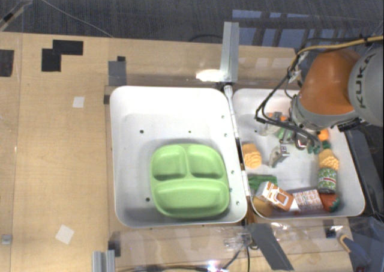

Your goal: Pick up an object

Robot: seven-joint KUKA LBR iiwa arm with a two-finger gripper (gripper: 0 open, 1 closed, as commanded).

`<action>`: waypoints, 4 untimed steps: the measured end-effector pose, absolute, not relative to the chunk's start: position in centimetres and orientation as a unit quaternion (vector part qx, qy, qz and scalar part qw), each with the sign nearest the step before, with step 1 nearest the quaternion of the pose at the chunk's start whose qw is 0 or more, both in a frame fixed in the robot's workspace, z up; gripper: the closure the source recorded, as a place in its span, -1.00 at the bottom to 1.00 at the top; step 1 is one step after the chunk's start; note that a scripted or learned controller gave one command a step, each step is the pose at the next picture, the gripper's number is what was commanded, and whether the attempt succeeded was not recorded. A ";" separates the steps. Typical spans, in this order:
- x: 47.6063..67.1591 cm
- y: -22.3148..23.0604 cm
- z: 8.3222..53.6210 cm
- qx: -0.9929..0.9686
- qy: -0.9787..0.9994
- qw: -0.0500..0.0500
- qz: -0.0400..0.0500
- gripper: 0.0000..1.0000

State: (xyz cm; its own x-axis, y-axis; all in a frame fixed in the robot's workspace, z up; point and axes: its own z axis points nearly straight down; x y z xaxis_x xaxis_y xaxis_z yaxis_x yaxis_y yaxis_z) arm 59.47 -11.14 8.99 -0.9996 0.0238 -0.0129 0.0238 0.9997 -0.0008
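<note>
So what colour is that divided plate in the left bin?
Light green divided plastic plate, seen plainly in the overhead camera view.

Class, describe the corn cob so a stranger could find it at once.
Start at the right bin. Along its left wall, below the middle, lies the corn cob, just above a green item. It is the small knobbly yellow piece, standing apart from the toys clustered along the bin's right side.

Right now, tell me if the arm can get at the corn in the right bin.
Probably yes. The corn lies uncovered beside the end effector, with bare bin floor between them.
</note>
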 end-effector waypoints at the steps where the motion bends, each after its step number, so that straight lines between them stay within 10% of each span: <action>1: 60.5 -14.3 12.7 -0.084 0.996 0.006 -0.001 -1.00; 2: 65.2 -15.4 8.9 -0.079 0.997 0.007 -0.001 -1.00; 4: 67.2 -13.7 9.0 -0.126 0.992 0.006 -0.002 -1.00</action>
